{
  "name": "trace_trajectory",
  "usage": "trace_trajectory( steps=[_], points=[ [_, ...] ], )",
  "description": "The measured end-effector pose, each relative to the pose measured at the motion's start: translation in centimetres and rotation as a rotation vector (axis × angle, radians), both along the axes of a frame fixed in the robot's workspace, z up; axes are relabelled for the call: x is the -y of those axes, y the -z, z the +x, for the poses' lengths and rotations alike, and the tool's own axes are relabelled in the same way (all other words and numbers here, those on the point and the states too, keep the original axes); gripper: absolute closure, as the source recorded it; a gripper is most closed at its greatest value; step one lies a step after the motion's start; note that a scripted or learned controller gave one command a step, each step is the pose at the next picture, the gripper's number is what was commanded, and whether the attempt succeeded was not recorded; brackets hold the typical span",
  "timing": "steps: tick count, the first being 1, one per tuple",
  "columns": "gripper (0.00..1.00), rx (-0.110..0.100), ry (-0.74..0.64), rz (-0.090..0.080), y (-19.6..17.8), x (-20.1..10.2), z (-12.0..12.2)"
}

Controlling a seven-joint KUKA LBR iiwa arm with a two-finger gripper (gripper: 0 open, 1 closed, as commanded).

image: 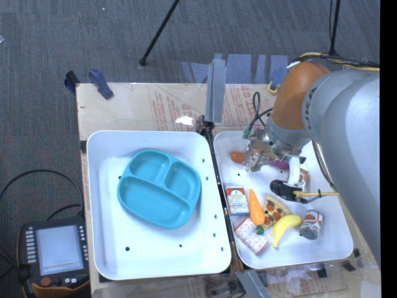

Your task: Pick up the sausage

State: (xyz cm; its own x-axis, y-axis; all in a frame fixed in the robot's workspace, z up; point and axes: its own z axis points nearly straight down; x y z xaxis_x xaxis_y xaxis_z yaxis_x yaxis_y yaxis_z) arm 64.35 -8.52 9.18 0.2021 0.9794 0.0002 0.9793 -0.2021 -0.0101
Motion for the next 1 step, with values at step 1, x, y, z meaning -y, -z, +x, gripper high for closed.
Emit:
trace_trajectory(
  steps=[1],
  points=[
    [0.0, 0.0, 0.0, 0.0, 0.01, -0.01, 0.0]
  ],
)
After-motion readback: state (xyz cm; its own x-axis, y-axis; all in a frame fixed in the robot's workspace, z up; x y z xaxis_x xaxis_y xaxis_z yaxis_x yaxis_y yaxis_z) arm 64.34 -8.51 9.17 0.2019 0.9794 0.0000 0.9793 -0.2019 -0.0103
